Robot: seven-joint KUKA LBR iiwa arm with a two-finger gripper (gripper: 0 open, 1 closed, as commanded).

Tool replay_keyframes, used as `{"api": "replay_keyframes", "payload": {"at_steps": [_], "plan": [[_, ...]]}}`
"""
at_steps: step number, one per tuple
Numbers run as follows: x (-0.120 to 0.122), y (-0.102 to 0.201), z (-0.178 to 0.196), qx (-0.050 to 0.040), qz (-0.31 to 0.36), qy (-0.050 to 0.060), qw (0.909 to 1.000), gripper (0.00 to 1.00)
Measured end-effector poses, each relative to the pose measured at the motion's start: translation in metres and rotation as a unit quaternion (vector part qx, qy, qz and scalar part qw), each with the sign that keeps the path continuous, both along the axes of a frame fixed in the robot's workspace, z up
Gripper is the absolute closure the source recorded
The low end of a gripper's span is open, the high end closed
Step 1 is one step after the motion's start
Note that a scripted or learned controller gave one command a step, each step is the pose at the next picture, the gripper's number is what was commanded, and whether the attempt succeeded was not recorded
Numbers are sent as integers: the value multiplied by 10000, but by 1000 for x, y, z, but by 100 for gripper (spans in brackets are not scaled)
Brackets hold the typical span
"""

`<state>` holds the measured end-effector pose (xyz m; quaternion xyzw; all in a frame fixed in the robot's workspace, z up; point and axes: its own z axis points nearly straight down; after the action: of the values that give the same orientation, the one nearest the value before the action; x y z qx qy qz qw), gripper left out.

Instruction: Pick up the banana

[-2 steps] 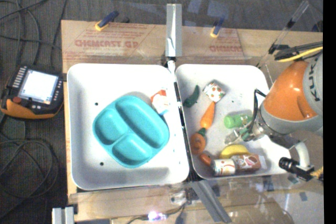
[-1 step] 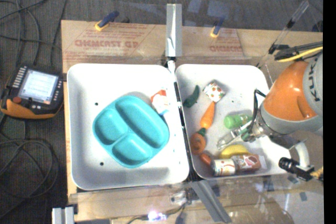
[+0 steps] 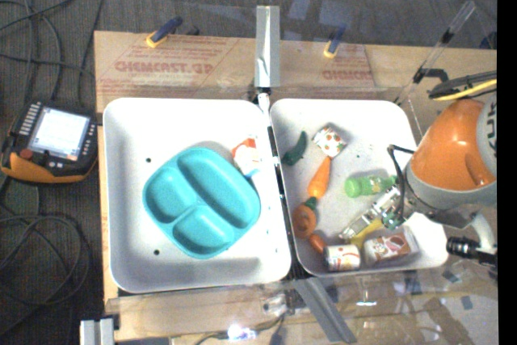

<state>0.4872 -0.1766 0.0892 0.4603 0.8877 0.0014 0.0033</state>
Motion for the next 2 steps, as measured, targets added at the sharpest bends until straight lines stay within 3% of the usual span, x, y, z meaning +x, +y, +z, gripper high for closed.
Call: {"api": "replay_keyframes", "payload": {"at_steps": [1,2], "plan": [[3,-1,10,-9,-9,-45,10000,100],[3,-1,10,-7,-9,-37,10000,0]]}}
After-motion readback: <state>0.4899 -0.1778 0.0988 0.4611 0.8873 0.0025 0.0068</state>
